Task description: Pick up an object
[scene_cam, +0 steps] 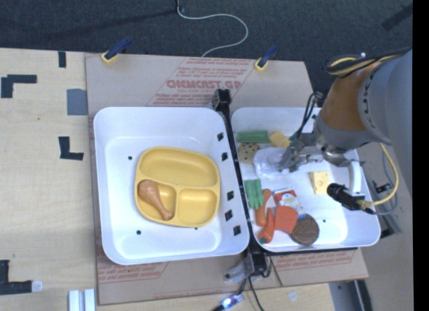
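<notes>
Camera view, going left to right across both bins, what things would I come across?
Chicken drumstick on the yellow divided plate → green block → orange carrot → brown cookie → yellow cheese wedge.

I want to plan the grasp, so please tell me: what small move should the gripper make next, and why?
Probably a short descent straight down. The gripper hangs over the upper middle of the right bin, with nothing seen between its fingers, and toy food lies close around it.
</notes>
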{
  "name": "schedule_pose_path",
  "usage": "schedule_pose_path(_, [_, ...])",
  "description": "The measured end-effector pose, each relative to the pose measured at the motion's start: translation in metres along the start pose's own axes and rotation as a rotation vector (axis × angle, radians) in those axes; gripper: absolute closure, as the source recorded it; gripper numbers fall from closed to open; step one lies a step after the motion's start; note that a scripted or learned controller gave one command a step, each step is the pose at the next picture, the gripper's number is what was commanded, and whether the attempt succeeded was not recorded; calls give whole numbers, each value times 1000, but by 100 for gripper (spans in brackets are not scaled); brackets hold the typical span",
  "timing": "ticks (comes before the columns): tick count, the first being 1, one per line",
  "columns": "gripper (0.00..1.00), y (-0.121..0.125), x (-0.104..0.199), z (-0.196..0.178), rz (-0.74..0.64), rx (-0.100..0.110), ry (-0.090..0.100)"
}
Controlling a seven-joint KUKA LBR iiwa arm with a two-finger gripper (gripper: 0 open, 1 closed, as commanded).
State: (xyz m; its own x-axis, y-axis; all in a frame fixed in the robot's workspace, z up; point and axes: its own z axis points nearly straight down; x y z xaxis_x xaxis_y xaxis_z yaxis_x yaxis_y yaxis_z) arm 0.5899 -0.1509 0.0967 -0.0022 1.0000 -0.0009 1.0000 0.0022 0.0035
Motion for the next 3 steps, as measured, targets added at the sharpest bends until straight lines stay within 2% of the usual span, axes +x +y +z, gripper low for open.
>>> schedule_pose_path(2, [100,12,15,-108,-1,0,0])
schedule_pose_path(3, [100,12,15,-128,0,3,1])
